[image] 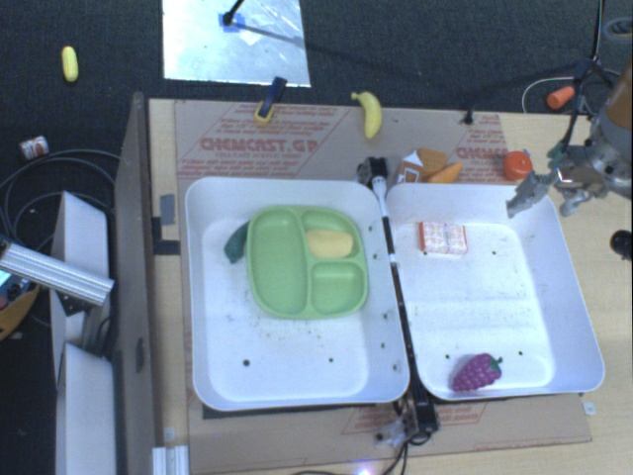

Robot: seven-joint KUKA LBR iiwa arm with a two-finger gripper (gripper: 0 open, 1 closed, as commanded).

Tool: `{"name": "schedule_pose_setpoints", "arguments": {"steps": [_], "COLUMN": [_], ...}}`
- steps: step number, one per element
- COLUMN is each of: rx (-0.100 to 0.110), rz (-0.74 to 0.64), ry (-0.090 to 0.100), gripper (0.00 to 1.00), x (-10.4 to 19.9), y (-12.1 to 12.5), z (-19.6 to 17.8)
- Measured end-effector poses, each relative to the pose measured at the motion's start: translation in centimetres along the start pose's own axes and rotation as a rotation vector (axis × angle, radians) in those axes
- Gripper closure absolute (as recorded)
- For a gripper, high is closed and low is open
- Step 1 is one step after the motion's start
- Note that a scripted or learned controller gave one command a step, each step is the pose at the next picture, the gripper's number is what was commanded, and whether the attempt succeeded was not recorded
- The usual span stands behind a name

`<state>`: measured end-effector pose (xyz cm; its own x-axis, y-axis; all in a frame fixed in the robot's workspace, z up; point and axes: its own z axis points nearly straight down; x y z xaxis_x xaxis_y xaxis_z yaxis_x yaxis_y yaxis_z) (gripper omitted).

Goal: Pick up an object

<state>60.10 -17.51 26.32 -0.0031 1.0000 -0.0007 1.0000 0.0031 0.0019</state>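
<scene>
My gripper (550,198) hangs at the far right edge of the right bin (554,295), its two grey fingers spread open with nothing between them. A white and red packet (442,237) lies in the back of the right bin, to the gripper's left. A purple bunch of grapes (477,371) sits near that bin's front edge. The left bin (213,295) holds a green divided plate (305,262) with a yellow item (330,242) in its back compartment, and a dark green item (235,242) lies beside the plate's left rim.
Behind the bins on the cardboard lie a yellow banana (370,113), orange pieces (432,166) and a red-orange ball (516,164). A yellow clamp (268,101) sits at the back. A black divider (388,255) runs between the bins.
</scene>
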Motion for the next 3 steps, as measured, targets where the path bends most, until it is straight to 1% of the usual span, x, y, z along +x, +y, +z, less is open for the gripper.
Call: {"name": "schedule_pose_setpoints", "arguments": {"steps": [1, 2, 3], "rx": [0.001, 0.001, 0.001], "rz": [-0.004, -0.005, -0.004], "ry": [0.001, 0.001, 0.001], "gripper": [0.0, 0.0, 0.0], "x": [1.6, 5.1, 6.3], "y": [4.0, 5.1, 6.5], "z": [8.8, 10.7, 15.2]}}
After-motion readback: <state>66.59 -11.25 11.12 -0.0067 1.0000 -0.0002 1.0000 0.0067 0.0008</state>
